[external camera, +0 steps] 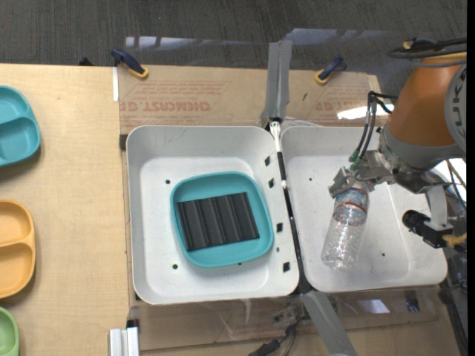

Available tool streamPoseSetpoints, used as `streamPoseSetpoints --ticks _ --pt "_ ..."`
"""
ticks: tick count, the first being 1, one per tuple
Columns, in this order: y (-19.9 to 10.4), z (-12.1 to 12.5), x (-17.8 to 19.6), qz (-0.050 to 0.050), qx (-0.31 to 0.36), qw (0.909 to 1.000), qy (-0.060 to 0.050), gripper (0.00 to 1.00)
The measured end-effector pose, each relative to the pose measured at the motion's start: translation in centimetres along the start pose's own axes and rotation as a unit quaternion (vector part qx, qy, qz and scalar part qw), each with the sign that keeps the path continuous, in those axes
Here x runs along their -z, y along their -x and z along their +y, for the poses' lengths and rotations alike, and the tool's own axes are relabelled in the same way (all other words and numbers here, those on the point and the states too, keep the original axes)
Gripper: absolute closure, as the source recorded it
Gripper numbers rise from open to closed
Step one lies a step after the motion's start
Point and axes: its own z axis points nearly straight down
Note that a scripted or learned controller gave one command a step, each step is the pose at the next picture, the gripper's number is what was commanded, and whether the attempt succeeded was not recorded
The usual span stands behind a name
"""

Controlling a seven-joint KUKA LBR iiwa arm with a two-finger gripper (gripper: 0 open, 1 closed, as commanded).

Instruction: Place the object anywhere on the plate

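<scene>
Cardboard under bins reads "CHEMCOST", upside down. Gripper clenched on bottle neck, right bin; teal plate at 9 o'clock.

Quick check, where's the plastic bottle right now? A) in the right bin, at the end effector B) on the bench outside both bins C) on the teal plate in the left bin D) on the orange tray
A: the plastic bottle lies over the right bin, its cap end at the end effector; the teal plate sits in the left bin.

Dark, perhaps carpeted floor
</scene>
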Motion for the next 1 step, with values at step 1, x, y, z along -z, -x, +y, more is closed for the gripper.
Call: streamPoseSetpoints --ticks 1 --pt "0.00 0.00 0.00 0.000 0.000 1.0000 0.000 0.00"
